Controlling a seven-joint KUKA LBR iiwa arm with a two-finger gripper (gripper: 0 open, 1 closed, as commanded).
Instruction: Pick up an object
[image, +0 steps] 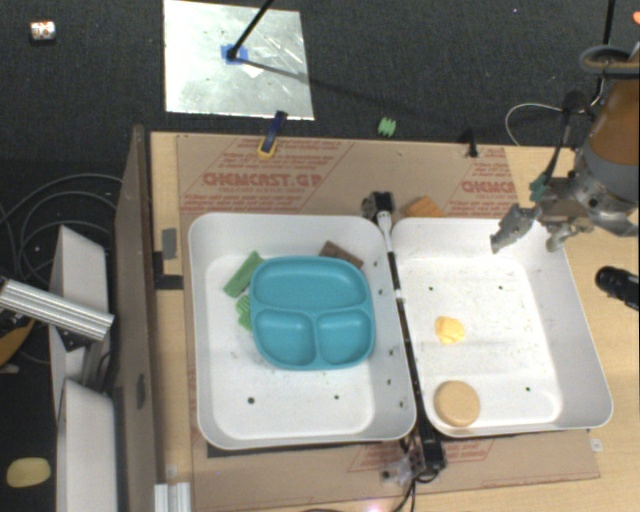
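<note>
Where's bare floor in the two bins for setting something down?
Right bin: open floor across the middle and far half, between the gripper and the yellow piece; the tan disc takes the near left corner. Left bin: crowded by the blue tray, with a bare strip along the near wall.

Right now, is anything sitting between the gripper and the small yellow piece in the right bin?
Nothing visible does. The gripper hangs over the far right part of the right bin, and the yellow piece lies alone on bare white floor. The round tan object sits nearer the camera, off that path.
</note>
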